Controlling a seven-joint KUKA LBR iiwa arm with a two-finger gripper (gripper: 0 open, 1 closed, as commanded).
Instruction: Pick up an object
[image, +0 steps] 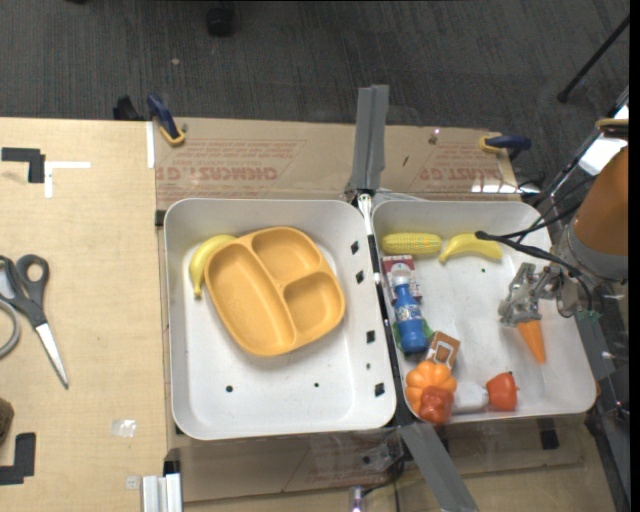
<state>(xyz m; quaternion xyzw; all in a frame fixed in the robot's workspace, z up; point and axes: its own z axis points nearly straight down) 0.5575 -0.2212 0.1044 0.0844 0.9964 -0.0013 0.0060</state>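
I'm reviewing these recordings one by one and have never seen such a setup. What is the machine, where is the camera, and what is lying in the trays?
One fixed camera looks down at a slant on a bench with two shallow white bins. A robot arm reaches in from the right; its gripper hovers over the right bin, just above a toy carrot. I see nothing between its fingers.

The left bin holds a yellow divided plate with a banana against its left edge. The right bin holds a corn cob, another banana, a blue bottle, an orange pumpkin-like toy and a red piece. Scissors lie on the bench at the left.
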